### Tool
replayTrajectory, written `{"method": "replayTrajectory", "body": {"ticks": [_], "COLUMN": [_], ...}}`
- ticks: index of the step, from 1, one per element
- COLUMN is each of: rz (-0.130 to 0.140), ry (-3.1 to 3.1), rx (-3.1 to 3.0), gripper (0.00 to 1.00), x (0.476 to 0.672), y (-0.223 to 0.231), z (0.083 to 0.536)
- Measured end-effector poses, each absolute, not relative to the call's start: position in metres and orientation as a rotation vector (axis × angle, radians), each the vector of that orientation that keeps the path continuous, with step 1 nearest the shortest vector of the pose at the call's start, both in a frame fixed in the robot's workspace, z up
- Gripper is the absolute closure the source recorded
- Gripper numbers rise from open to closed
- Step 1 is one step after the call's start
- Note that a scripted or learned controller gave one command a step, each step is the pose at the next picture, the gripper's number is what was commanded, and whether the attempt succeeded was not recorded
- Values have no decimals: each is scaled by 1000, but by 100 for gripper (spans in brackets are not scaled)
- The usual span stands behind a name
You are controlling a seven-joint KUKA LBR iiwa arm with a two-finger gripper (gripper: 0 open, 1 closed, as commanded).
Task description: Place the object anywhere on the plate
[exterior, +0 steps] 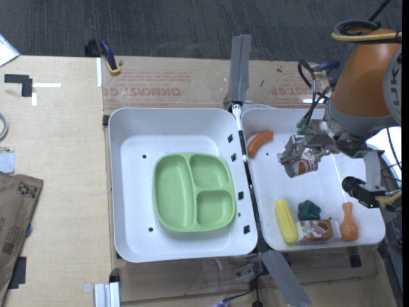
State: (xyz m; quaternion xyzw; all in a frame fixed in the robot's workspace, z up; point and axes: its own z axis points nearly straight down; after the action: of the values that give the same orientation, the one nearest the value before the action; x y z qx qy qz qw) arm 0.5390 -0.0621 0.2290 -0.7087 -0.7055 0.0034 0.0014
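1. Small can (305, 164), silvery with a reddish-orange label, tilted on its side; sits in the upper middle of the right bin (332, 190), right under the gripper.
2. Gripper (295, 156) is down on the can; grey fingers appear to bracket its left end, the can between them. Whether the can is off the bin floor, cannot tell.
3. Arm (364, 75) comes in from the right, big orange band above the wrist, cables trailing beside it.
4. Same bin, far-left corner: orange-red hot dog (259, 141), lying at a slant, near the can but apart from it.
5. Same bin, near edge: yellow corn cob (285, 220), a dark green item (309, 209), a brown and white packet (316, 230) just below the green one, and a tan chicken drumstick (347, 222) furthest right.
6. Left bin (128, 190) holds the green plate (193, 191), three compartments, lying flat about centre, well apart from the can.
7. Bins are side by side on a cardboard-covered bench (166, 82).
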Motion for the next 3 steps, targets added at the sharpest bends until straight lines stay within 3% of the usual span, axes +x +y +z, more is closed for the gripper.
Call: {"method": "replayTrajectory", "body": {"ticks": [1,2,3], "rz": [10,9,9], "ry": [-2462,-2503,-2503], "rx": [-1942,-1893,-1894], "gripper": [100,100,0], "x": [538,562,562], "y": [8,66,66], "z": [188,188,188]}}
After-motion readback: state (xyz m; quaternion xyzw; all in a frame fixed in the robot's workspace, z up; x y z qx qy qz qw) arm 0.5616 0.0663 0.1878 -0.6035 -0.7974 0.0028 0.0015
